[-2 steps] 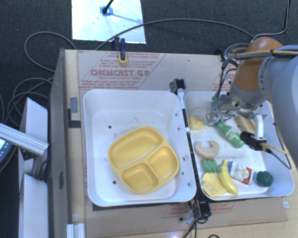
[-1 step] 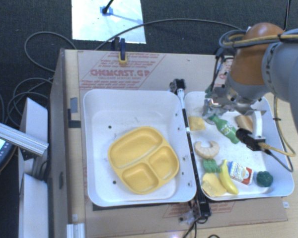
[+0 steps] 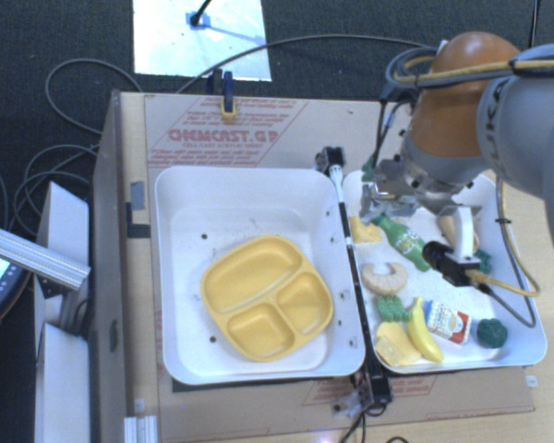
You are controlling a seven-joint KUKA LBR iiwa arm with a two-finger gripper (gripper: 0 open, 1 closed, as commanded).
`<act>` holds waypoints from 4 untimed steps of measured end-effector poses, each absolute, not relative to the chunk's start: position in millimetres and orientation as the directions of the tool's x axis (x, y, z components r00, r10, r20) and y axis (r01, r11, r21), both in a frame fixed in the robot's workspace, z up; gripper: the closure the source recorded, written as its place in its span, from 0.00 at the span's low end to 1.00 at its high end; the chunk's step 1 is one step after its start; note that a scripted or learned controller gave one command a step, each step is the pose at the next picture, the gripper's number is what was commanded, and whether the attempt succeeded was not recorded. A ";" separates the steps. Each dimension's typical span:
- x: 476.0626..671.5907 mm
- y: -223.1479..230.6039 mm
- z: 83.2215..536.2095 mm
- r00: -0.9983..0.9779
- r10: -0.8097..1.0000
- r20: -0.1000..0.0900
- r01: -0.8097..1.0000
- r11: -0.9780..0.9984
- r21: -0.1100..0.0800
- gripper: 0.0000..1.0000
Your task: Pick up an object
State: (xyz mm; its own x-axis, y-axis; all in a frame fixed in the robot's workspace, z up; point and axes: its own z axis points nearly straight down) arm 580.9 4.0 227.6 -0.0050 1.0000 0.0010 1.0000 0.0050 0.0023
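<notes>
My gripper (image 3: 383, 201) hangs low over the far left part of the right bin (image 3: 528, 329), just above the cap end of a green bottle (image 3: 404, 239). A small yellow piece (image 3: 365, 233) lies to the left of the bottle. Nearer the camera are a beige curved piece (image 3: 384, 278), a green leafy piece (image 3: 393, 308), a banana (image 3: 425, 332), a yellow wedge (image 3: 395, 344), a white and red carton (image 3: 445, 321) and a dark green broccoli (image 3: 490, 332). I see nothing held between the fingers.
The left bin (image 3: 166, 275) holds a yellow divided plate (image 3: 266, 295). A pale bread-like piece (image 3: 462, 231) stands behind the bottle, partly hidden by the wrist. The divider between the bins (image 3: 348, 257) runs close to the gripper's left.
</notes>
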 end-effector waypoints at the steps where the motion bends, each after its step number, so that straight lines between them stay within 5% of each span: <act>1: 524.0 -29.3 203.8 -0.001 1.000 0.000 1.000 0.001 0.000 1.00; 2: 527.9 -2.3 237.3 -0.004 1.000 0.001 1.000 0.004 0.003 1.00; 3: 497.7 -27.9 281.2 -0.001 1.000 0.000 1.000 0.001 0.003 1.00; 4: 515.8 -39.4 250.0 -0.001 1.000 0.000 1.000 0.001 0.001 1.00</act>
